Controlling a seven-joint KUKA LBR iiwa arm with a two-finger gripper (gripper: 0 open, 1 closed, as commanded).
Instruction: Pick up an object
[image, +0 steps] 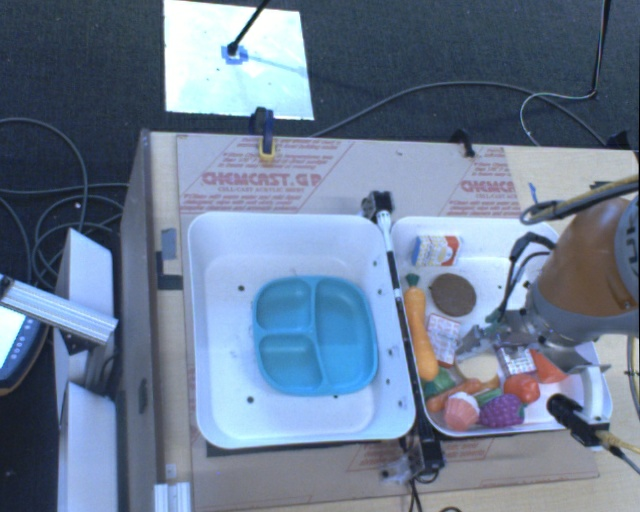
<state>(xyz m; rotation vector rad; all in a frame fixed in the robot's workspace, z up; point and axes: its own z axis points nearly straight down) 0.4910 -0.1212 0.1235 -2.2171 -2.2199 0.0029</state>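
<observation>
In the camera view, the grey arm (590, 275) with its orange band reached in from the right over the right bin (500, 240). Its tool (492, 340) hung low over the middle of that bin, just above a small white printed packet (443, 333) and close to the pile of toy food; whether it was open or closed could not be told, and nothing could be seen held in it.

The bench (330, 170) carried two white bins side by side. The left bin (230, 240) held one blue divided plate (315, 335), lying flat near its centre.

The right bin held the task's objects: one orange carrot (420, 330) along its left wall, one small white carton (436, 250) near the far left corner, one brown disc (453, 295) just below the carton, one purple bunch of grapes (503, 410) at the near edge, one pink-and-white rounded piece (461, 410) beside the grapes, and red-orange pieces (522, 388) near the tool, too crowded to count.
</observation>
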